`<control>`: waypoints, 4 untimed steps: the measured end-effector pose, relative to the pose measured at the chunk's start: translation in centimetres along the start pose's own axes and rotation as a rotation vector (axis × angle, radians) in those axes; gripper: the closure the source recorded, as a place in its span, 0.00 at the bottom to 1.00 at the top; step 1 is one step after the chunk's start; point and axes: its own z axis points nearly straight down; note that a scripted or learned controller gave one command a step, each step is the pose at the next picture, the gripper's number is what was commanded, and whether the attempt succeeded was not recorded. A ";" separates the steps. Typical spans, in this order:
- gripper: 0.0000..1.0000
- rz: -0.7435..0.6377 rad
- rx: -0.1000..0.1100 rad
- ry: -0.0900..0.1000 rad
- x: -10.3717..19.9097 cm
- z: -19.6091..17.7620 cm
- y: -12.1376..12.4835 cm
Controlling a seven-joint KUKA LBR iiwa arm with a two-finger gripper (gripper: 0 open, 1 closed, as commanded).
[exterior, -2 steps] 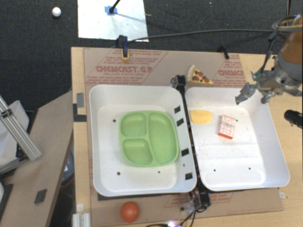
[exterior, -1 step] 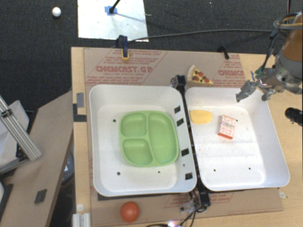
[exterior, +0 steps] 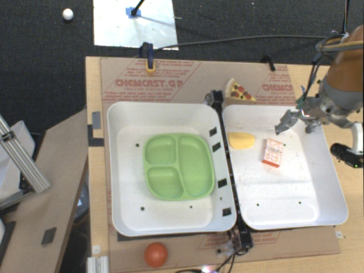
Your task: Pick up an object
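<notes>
Hovering over the far right part of the right bin (exterior: 330, 198): gripper (exterior: 297, 123), fingers spread apart, nothing between them. Arm comes in from the right edge, orange band up by the far right corner.

Candidate objects in the right bin:
- red-and-white carton (exterior: 273, 152), lying flat near the bin's middle, just near and left of the gripper, not touching it
- yellow lump (exterior: 242, 140), at the bin's left wall, left of the carton, apart from it

Left bin (exterior: 122, 129) holds a green divided tray (exterior: 178, 165), three compartments, sitting about centre.

Outside the bins:
- pizza-slice toy (exterior: 239, 91) on the cardboard just beyond the far edge of the right bin
- orange ball (exterior: 156, 254) on the near edge of the bench, below the left bin
- small white ball (exterior: 67, 14) on the dark floor, far left
</notes>
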 end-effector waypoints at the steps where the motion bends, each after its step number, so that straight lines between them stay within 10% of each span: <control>1: 0.00 -0.003 -0.001 0.000 0.9 4.6 0.3; 2: 0.00 0.000 -0.002 -0.001 0.1 9.7 0.9; 3: 1.00 -0.001 -0.007 -0.002 0.1 8.3 1.0; 4: 1.00 -0.003 -0.007 -0.001 0.4 3.9 1.1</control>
